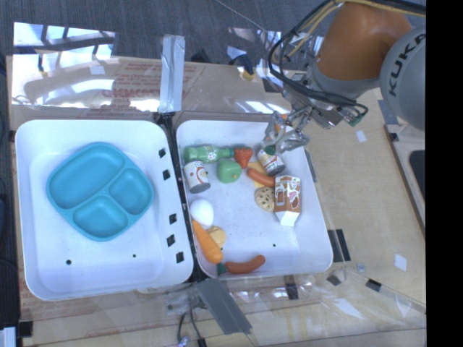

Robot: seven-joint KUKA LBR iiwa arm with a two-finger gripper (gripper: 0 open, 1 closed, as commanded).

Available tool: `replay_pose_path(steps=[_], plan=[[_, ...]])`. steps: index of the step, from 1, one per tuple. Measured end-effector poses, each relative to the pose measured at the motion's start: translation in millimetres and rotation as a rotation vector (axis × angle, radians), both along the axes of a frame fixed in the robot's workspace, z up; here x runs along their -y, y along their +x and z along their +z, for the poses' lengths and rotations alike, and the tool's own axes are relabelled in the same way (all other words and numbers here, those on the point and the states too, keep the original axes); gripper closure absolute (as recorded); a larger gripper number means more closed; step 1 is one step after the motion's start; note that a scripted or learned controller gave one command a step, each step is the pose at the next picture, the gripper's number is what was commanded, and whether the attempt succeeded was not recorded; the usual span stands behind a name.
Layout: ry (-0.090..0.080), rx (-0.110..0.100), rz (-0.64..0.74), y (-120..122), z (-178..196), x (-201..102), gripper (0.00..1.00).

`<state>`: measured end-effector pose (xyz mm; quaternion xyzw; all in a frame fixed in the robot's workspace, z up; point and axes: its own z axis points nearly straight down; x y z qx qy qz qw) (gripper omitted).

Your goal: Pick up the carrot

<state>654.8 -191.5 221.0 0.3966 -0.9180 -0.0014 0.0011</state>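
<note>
To do this step well, the grey two-finger gripper (286, 134) should cross the bin towards its near left corner, turn so its jaws straddle the carrot's narrow width rather than its length, and come down at the thick middle, keeping away from the bin wall.

The jaws hang over the far right corner of the right-hand shallow white plastic bin (315, 223). They appear to stand a little apart with nothing between them, though glare on the metal makes the gap hard to read. Just below them, apparently not touched, stands a small white-labelled toy can (273, 163), with a short orange sausage-shaped toy (260, 176) lying beside it.

Further out lie a red toy strawberry (244, 155), a green toy pepper (228, 170) and a small brown-and-white toy carton (287, 199).

The orange tapered toy carrot (207, 243) is well apart from the gripper, lying slantwise against the bin's left wall near the front. A white toy egg (202, 212) sits just above it and a pale yellow lumpy toy (216, 236) touches its side, so crowding is the likely trouble when closing.
</note>
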Motion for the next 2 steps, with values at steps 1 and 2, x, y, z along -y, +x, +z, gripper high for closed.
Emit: replay_pose_path(steps=[1,2], plan=[[-0.001,0.002,-0.223,2.3,-21.0,-1.0,1.00],[-0.002,0.008,0.297,-8.1,39.5,18.0,1.00]])
